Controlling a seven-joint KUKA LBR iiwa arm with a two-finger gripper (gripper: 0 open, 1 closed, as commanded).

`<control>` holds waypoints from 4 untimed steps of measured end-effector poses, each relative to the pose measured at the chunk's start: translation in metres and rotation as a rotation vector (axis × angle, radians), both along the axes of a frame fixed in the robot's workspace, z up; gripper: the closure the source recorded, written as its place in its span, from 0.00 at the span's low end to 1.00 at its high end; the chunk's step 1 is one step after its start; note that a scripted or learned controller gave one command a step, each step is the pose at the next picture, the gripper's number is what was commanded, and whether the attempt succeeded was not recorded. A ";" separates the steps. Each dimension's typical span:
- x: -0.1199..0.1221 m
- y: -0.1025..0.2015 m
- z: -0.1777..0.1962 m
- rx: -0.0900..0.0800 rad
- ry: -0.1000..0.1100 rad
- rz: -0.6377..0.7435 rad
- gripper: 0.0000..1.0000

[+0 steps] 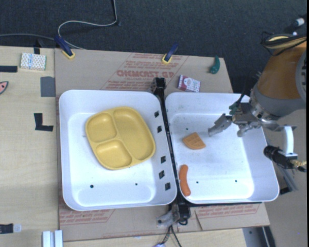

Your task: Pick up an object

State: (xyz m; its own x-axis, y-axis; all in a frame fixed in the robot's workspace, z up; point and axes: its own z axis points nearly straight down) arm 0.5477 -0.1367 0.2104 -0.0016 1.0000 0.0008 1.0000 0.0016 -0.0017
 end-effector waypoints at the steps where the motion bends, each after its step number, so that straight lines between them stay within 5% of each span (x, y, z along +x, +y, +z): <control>1: 0.052 0.012 -0.124 -0.001 -0.007 0.001 0.00; 2: 0.051 0.011 -0.114 -0.003 -0.007 0.000 1.00; 3: 0.051 0.011 -0.114 -0.003 -0.007 0.000 0.00; 4: 0.031 0.030 -0.124 -0.004 -0.007 -0.001 0.00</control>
